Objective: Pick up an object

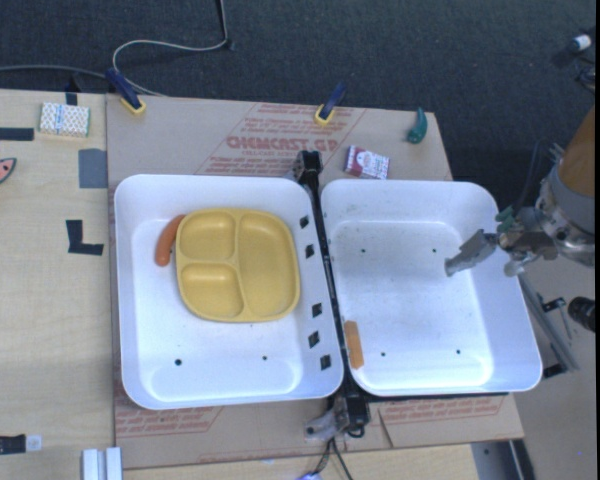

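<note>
A yellow divided plate (pixel 238 264) lies in the left bin (pixel 145 368). An orange sausage-shaped piece (pixel 166 240) rests against the plate's left rim. A second small orange piece (pixel 353 343) lies in the right bin (pixel 480 368), at its front left beside the divider. My gripper (pixel 477 252) hangs over the right side of the right bin, well to the right of and behind that orange piece. Nothing shows in its grasp.
The grey arm with its orange band (pixel 580 168) comes in from the right edge. On the cardboard behind the bins lie a small red-and-white packet (pixel 366 162), yellow-blue clamps (pixel 330 106) and a green clip (pixel 418 125). A black divider strip (pixel 320 268) separates the bins.
</note>
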`<state>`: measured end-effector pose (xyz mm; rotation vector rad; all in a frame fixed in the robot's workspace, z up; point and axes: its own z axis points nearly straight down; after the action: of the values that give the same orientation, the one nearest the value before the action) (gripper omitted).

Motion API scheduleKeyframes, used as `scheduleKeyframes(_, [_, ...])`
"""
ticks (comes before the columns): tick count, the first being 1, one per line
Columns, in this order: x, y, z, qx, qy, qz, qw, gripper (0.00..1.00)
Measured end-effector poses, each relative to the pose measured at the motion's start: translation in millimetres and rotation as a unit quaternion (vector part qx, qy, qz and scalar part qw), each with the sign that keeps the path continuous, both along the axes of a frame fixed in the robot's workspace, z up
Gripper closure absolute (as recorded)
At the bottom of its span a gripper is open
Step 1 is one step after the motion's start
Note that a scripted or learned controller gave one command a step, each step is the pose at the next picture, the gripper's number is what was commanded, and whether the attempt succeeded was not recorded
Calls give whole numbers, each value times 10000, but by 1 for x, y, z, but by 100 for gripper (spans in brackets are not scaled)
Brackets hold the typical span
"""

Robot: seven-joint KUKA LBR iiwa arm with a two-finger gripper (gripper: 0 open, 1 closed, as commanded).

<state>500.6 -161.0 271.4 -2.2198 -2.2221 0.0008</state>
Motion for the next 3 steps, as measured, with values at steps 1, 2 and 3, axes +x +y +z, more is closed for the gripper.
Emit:
scheduleKeyframes(1, [32,58,-94,4,12,4,10000,0])
scheduleKeyframes(2, [90,53,-185,-9,-35,6,10000,0])
scheduleKeyframes(3, [96,66,-186,-12,-19,-1,10000,0])
